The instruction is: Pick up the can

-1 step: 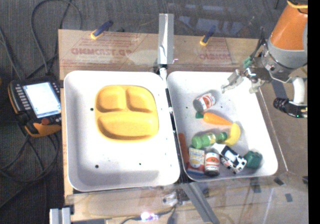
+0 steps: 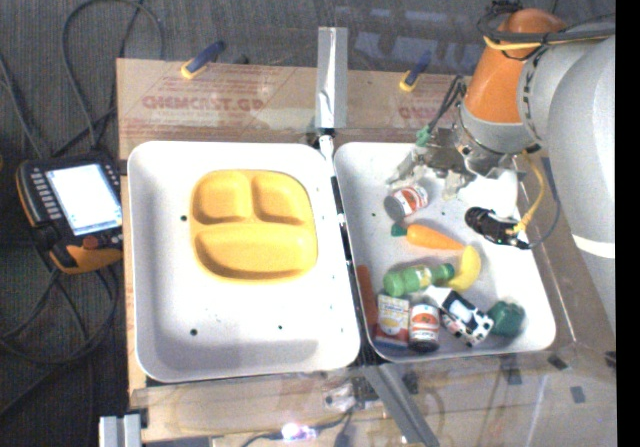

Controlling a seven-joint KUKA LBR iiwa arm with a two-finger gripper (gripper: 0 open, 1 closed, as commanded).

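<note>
Can (image 2: 408, 201) lies tilted in right bin (image 2: 540, 330), upper left part, just above carrot (image 2: 436, 236). Gripper (image 2: 428, 167) sits directly over the can; cannot tell its grip state. Yellow divided tray (image 2: 254, 224) in left bin (image 2: 160, 335).

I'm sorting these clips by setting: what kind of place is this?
Probably a robotics lab test bench: a grey arm with an orange band works over two shallow white bins, with a handheld control pendant and loose cables on carpet.

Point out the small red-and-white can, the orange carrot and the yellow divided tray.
small red-and-white can (image 2: 408, 201): camera view, on its side wall.
orange carrot (image 2: 436, 236): camera view, mid-body.
yellow divided tray (image 2: 254, 224): camera view, on the ridge between compartments.
</note>
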